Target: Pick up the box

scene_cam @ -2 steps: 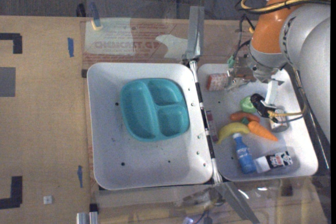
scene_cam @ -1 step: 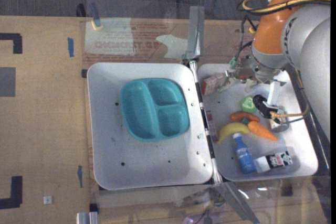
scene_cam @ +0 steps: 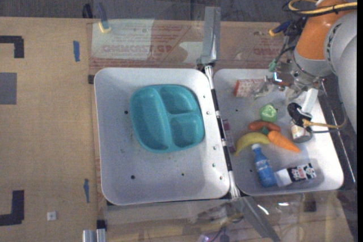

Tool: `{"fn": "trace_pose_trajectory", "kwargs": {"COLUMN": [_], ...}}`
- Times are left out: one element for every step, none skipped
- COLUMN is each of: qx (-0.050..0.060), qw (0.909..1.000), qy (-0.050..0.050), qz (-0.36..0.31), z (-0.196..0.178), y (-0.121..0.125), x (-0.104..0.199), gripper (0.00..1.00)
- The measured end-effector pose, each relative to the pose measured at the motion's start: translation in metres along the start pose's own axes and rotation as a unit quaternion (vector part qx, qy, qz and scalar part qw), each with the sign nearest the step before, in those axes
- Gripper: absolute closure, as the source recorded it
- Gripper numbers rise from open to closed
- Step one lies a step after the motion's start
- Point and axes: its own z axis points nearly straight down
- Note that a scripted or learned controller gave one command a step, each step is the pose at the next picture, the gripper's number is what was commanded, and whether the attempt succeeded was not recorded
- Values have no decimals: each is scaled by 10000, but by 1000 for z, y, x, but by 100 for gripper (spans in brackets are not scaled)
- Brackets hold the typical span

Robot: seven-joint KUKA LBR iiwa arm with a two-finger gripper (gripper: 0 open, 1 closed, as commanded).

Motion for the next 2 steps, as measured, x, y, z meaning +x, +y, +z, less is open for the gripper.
{"fn": "trace_pose_trajectory", "kwargs": {"qx": [13, 204], "qw": [9928, 9770], "qy": [-121, 27], "qz": [1190, 2123], "z": [-1, 0], "y": [-13, -4], "x": [37, 1], "gripper": [0, 0]}}
